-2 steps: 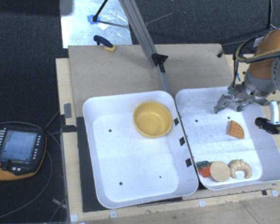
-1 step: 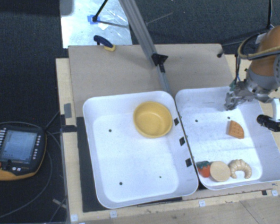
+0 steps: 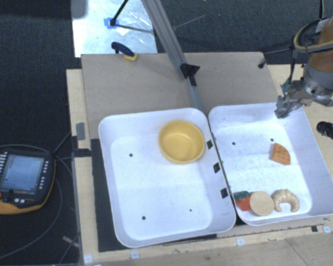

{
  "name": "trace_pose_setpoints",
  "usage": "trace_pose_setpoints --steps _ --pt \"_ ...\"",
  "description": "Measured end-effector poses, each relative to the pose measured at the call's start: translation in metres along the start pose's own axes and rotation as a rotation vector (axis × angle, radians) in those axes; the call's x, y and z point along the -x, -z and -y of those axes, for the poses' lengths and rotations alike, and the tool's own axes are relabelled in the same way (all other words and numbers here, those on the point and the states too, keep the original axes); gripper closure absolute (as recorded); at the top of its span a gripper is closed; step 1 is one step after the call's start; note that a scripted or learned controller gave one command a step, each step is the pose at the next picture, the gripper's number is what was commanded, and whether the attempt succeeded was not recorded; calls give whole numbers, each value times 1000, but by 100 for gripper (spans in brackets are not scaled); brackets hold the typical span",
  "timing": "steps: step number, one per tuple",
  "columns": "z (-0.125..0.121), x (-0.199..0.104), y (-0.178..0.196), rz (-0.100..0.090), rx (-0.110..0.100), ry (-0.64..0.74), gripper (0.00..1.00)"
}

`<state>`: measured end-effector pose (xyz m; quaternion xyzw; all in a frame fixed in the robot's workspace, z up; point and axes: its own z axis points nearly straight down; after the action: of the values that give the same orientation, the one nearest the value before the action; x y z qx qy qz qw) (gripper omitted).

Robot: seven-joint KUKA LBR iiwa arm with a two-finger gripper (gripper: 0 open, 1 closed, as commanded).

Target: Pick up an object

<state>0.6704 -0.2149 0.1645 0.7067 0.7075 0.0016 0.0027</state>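
Inside the right bin (image 3: 320, 165), four food toys; claw (image 3: 281, 110) above (grip unclear).

A dark grey carpeted floor (image 3: 27, 70) surrounds a pale wooden bench (image 3: 76, 107), whose top is overlaid by a light brown cardboard-like sheet (image 3: 152, 82) reaching to the bench's far edge. Beyond that far edge, a bright, glossy patch of bare floor (image 3: 101, 27) reflects the room's light. A slanted grey metal pole (image 3: 169, 36) crosses over the far edge and ends in a black clamp (image 3: 189, 71) on the sheet. A small blue and yellow clip (image 3: 123, 50) sits at the sheet's far left corner. On the carpet off the bench's left edge lies an orange and grey handheld control pendant with a screen (image 3: 17, 179), its black cables (image 3: 60, 186) trailing toward the bench.
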Motion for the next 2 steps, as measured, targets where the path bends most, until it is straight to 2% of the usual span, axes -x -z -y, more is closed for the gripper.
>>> trace_pose_setpoints --steps 1,2 --pt "-2 3 63 0 0 0 100" --pt "-3 3 93 -1 -2 0 100"
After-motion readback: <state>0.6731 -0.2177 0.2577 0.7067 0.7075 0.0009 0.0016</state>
